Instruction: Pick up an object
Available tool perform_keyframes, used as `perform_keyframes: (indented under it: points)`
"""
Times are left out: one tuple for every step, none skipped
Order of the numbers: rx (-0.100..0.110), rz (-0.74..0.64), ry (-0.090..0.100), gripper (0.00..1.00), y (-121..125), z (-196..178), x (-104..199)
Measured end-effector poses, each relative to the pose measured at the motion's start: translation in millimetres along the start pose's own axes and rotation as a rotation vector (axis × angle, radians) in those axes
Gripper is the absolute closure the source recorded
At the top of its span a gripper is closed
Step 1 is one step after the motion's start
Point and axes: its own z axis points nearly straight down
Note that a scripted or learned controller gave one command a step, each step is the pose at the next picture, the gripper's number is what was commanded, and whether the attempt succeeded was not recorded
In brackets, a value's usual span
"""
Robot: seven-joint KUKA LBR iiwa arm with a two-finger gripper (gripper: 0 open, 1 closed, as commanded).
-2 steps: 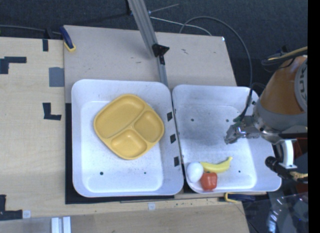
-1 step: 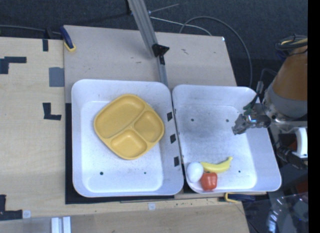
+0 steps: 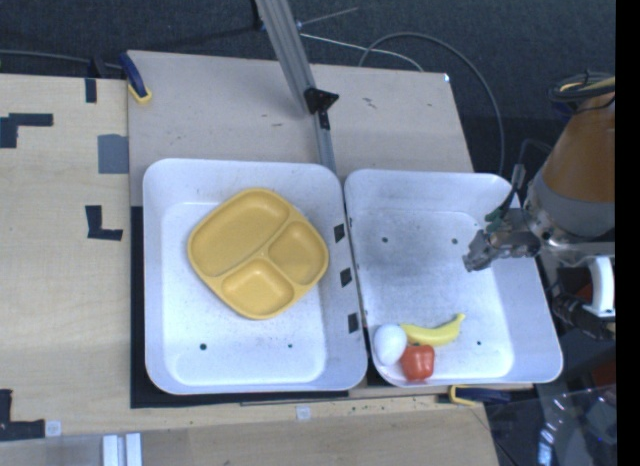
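Lying near the bin's front, banana sits below claw.

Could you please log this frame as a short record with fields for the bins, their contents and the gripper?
left bin: holds a yellow divided plate
right bin: holds a banana, a white egg-like object and a red object, clustered at its near left corner
gripper: over the right bin's right side, apart from the three objects
held object: none seen between the fingers
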Motion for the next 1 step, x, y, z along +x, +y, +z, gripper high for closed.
perform_keyframes:
  points:
    - [0.000, -0.006, 0.003, 1.00, -4.8, -11.4, 54.2]
